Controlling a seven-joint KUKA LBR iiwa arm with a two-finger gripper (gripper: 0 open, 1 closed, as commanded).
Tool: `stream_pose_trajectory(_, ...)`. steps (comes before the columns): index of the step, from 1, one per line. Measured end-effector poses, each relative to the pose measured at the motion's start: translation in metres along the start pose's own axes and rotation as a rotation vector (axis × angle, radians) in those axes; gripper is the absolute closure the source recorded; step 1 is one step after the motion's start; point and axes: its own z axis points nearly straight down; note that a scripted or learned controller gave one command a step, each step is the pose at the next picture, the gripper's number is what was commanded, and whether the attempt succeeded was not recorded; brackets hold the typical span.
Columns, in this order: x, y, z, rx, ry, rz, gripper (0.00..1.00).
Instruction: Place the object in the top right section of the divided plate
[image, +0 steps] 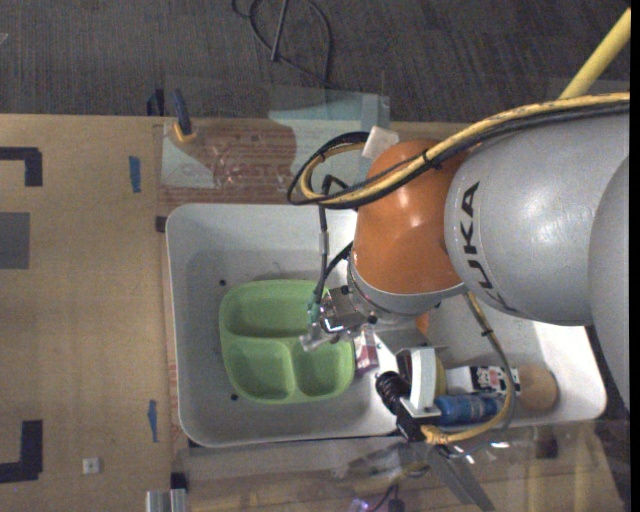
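Note:
A light green divided plate (262, 340) lies in the left white bin (195, 300), with one large section and two smaller ones. My gripper (324, 328) hangs over the plate's right part, near the ridge between sections. The orange wrist band and grey arm (480, 230) hide what lies to the right of the plate. A small pink and dark item (366, 352) shows just right of the gripper at the plate's edge. I cannot make out anything held in the gripper.
In the right bin lie a tan ball (541, 388), a blue item (466, 408) and a white carton with dark marks (489, 379). A black and yellow cable bundle (405, 410) hangs low by the bins' front wall. Wooden bench (80, 330) stretches to the left.

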Motion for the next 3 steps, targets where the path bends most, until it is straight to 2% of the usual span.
stream_pose_trajectory(1,-0.028,0.0,-0.034,-0.004,-0.001,0.0,1.0)
stream_pose_trajectory(2,-0.002,0.0,-0.013,0.0,0.0,-0.11,1.0)
stream_pose_trajectory(3,-0.02,0.012,-0.015,-0.005,-0.001,-0.272,1.0)
